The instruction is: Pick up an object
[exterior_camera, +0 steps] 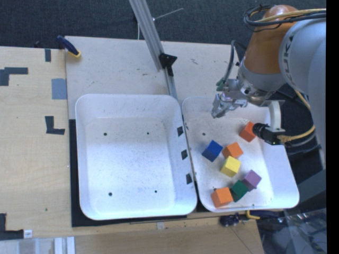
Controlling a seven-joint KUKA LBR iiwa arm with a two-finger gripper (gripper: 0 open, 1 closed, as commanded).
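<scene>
Several small blocks lie in the right bin [275, 194]: a blue one [212, 150], an orange one [232, 151], a yellow one [230, 166], a purple one [252, 179], a green one [239, 190], an orange one [222, 196] at the front, and another orange one [247, 131] near the right wall. My gripper [219, 110] hangs over the bin's far end, above and behind the blue block. Nothing shows between its fingers.
The left bin [85, 142] sits beside the right one, sharing a middle rim. A slanted metal pole [151, 30] runs from the top down to the bins' far junction. A blue and yellow clamp [69, 46] lies on the bench at far left.
</scene>
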